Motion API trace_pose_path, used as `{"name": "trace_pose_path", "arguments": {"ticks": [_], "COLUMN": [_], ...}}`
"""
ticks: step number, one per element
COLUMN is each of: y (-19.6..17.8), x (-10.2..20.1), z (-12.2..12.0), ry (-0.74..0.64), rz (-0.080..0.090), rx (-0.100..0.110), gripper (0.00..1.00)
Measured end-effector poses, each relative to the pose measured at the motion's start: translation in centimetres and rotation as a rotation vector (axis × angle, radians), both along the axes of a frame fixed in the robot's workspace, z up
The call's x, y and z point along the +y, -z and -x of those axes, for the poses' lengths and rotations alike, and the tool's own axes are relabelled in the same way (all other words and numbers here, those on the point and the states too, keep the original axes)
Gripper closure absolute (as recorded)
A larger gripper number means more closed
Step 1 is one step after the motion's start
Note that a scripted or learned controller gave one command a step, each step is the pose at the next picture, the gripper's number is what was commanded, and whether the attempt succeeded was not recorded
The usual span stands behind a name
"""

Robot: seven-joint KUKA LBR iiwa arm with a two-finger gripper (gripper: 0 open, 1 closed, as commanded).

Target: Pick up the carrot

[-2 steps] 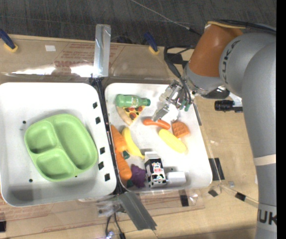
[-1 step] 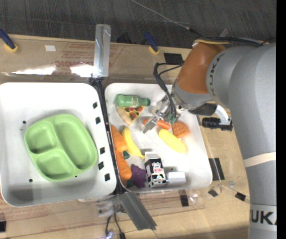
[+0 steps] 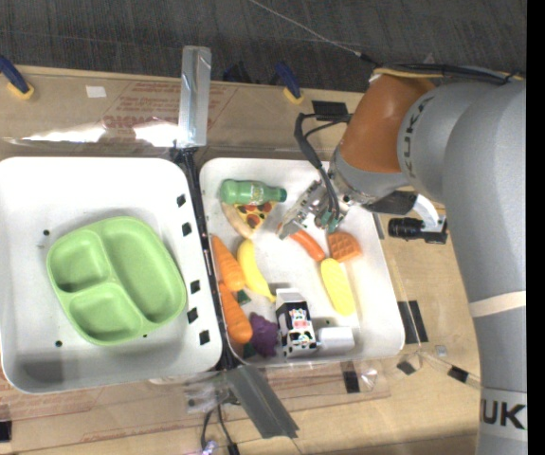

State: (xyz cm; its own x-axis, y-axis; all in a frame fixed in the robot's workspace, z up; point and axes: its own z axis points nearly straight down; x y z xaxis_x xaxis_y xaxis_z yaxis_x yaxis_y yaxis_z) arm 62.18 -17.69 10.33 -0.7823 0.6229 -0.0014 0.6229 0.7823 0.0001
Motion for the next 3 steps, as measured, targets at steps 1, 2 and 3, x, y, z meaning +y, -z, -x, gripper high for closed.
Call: {"name": "trace_pose_path", "arguments": {"ticks": [1, 2, 3], "y": [-13.4, -13.2, -11.6], "x": [9.7, 17.9, 20.1], "z": [1.3, 4.9, 4.7], "ry": [-0.401, -0.523, -0.851], "rz": [0.003, -0.002, -0.001], "rx": [-0.011, 0.001, 0.003], "gripper": [1.00, 1.00, 1.00]}}
